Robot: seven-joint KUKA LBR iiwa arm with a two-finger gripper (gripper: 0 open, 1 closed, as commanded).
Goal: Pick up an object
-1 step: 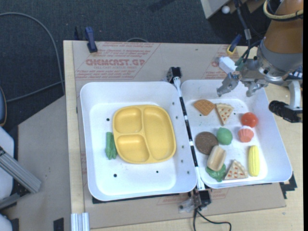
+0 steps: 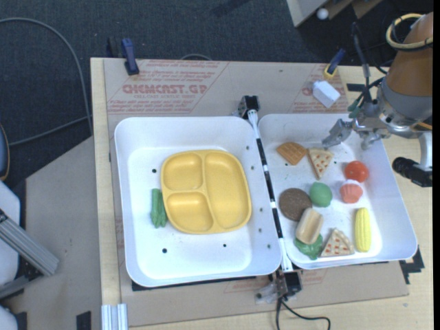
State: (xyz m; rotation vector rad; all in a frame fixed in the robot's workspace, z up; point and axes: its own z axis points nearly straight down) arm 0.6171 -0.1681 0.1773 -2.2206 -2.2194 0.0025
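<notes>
Toy food lies untouched in the right bin (image 2: 404,220), where the gripper (image 2: 350,133), fingers spread and holding nothing, hovers at the far end just beside a pizza slice (image 2: 320,162), so descending and closing comes next.

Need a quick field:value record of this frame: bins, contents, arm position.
left bin: yellow divided plate, green pea pod beside its left edge
right bin: waffle, two pizza slices, tomato, green ball, brown cookie, bread roll, corn cob
gripper: over right bin's far edge, next to the upper pizza slice
held: nothing visibly between fingers
arm: enters from right
</notes>
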